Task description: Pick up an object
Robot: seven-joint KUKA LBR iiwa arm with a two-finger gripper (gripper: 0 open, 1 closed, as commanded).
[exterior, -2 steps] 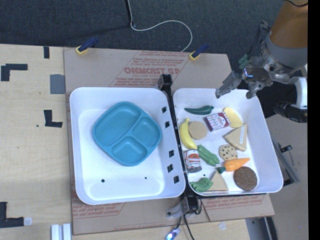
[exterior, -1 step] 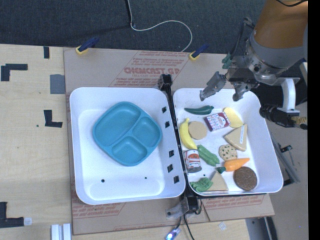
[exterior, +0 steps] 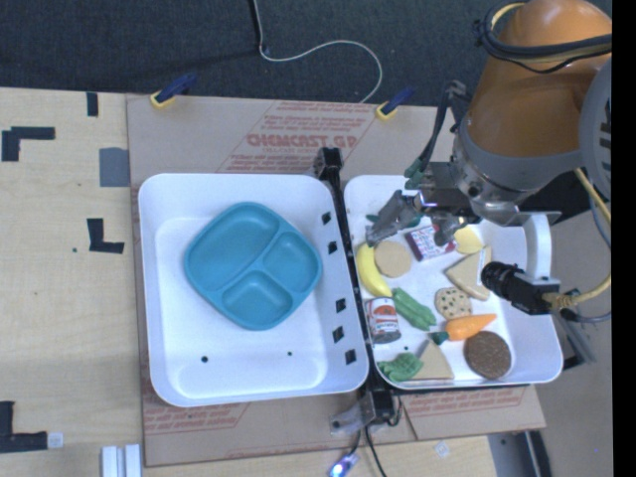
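— Looking down at the bench, where is the gripper (exterior: 390,222) right now?

— It hangs over the far left part of the right bin (exterior: 542,371), just above the banana (exterior: 372,271) and the round tan biscuit (exterior: 394,259). The arm (exterior: 532,87) comes in from the right, its orange band sitting high over the bin's far side.

— Is it holding anything?

— I cannot tell. The metal parts at the wrist blur together against the clutter, and nothing reads clearly as caught there.

— What lies in that bin?

— Toy food, packed close. The banana runs along the left wall, with a small can (exterior: 384,319) nearer to us. A green pod (exterior: 414,309) lies beside the can, and an orange carrot (exterior: 467,327) points right of it. Near the front sit a brown round cookie (exterior: 488,354) and a green leafy piece (exterior: 402,368) on a tan wedge. A pale cheese wedge (exterior: 469,274) and a speckled cracker (exterior: 453,301) lie mid-bin.

— And the left bin (exterior: 164,266)?

— It holds a blue divided plate (exterior: 252,264), well apart from the gripper.
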